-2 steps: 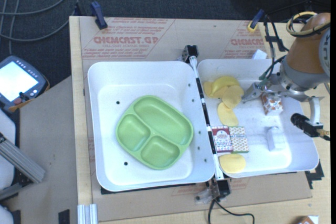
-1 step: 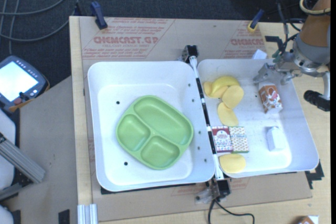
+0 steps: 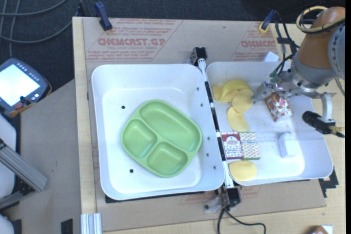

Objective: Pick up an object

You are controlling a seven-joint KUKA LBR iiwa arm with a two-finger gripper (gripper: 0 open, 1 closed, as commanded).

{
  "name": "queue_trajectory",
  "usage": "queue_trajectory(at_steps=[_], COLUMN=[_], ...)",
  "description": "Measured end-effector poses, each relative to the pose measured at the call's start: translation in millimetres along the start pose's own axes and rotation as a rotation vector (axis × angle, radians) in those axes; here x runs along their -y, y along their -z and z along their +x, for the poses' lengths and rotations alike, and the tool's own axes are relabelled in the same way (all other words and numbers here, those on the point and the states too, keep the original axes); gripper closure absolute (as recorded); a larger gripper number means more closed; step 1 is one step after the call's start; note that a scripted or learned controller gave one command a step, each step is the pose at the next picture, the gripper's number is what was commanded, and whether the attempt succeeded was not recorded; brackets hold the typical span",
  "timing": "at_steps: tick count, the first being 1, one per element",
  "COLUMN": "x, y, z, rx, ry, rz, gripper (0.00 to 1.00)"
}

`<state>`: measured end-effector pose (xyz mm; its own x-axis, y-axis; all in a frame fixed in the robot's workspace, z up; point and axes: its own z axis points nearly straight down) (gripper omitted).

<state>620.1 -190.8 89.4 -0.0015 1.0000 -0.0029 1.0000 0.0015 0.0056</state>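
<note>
Your gripper hangs over the right bin, right at a crinkly red-and-white packet; whether it grips, you cannot tell. Count four smooth yellow discs, two small printed cartons, one pale block. The left bin carries one glossy green three-compartment tray.

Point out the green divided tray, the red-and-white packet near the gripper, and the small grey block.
green divided tray [image 3: 162, 137]: camera view, on its central ridge.
red-and-white packet [image 3: 277, 106]: camera view, on its printed face.
small grey block [image 3: 285, 145]: camera view, on its top face.
</note>
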Motion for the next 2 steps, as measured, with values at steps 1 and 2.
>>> queue_trajectory(at_steps=[1, 2], x=[-1, -12], y=[11, -1], z=[-1, 45], rx=[0.004, -0.001], ry=[0.000, 0.000], rz=[-0.004, -0.002], gripper=[1.00, 1.00])
